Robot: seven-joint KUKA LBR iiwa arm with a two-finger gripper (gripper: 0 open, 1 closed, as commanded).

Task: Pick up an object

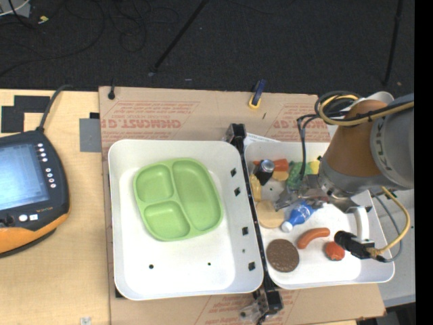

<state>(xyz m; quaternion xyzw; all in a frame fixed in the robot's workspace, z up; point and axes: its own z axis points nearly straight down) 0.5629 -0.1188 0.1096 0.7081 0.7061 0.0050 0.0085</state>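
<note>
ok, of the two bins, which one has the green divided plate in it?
The left bin. It holds the green divided plate, lying flat. The right bin holds a clutter of small items instead, with the arm reaching over it.

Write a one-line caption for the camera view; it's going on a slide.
Robot arm reaches into the right bin of toy food, beside a green divided plate in the left bin.

Grey arm (396, 141) entering from the frame's right edge, orange band (352, 141) above the wrist, gripper (298, 196) lowered at right of centre
</note>
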